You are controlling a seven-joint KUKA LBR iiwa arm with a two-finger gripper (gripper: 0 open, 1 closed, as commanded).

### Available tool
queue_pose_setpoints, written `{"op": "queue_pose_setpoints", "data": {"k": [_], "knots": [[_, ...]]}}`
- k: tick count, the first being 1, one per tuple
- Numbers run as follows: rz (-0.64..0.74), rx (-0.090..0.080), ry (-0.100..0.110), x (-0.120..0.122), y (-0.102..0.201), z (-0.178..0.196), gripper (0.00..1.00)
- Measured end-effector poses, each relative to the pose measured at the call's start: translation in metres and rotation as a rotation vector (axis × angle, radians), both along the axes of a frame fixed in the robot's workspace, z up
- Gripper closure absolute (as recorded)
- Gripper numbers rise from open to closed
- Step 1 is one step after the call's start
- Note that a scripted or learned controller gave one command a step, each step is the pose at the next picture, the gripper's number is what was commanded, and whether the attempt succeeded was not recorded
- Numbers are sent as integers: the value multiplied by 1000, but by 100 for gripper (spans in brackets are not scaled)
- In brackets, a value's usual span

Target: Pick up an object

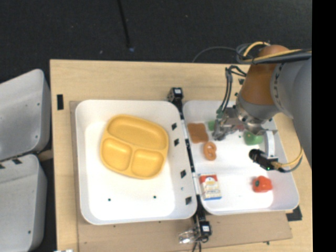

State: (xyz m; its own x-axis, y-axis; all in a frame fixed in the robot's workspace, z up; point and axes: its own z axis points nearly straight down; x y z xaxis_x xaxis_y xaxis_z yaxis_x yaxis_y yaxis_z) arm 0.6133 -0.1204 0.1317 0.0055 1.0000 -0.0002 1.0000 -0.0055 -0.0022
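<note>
**Hovering over the right bin's far items**

Hanging low at the 12 o'clock end of the right bin [283,193], the end effector [227,127] sits among several small items, and whether it is released or clenched cannot be told from this angle. Nothing can be seen between its tips. Just at its 9 o'clock lies a flat brown piece [198,133], with a small green thing [211,124] peeking out between the two. At the end effector's 7 o'clock, a little nearer the camera, rests a small orange rounded item [210,150]. A second green object [253,137] lies at the end effector's 3 o'clock, partly under the wrist. Further toward 5 o'clock, a red object [262,184] sits near the bin's right wall, and a small white carton with a red and blue label [209,187] lies at 6 o'clock, close to the wall shared with the other bin.

The grey arm with its orange band [260,85] comes in from 2 o'clock, cables looping around it.

The left bin [86,193] holds a yellow divided plate [134,146], lying toward that bin's 12 o'clock half. Both bins stand side by side, touching, on the wooden counter [131,77].
</note>
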Motion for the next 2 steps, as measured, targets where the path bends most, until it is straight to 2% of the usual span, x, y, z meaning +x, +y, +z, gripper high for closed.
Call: {"op": "queue_pose_setpoints", "data": {"k": [2], "knots": [[9,0,-6,5,7,100,100]]}}
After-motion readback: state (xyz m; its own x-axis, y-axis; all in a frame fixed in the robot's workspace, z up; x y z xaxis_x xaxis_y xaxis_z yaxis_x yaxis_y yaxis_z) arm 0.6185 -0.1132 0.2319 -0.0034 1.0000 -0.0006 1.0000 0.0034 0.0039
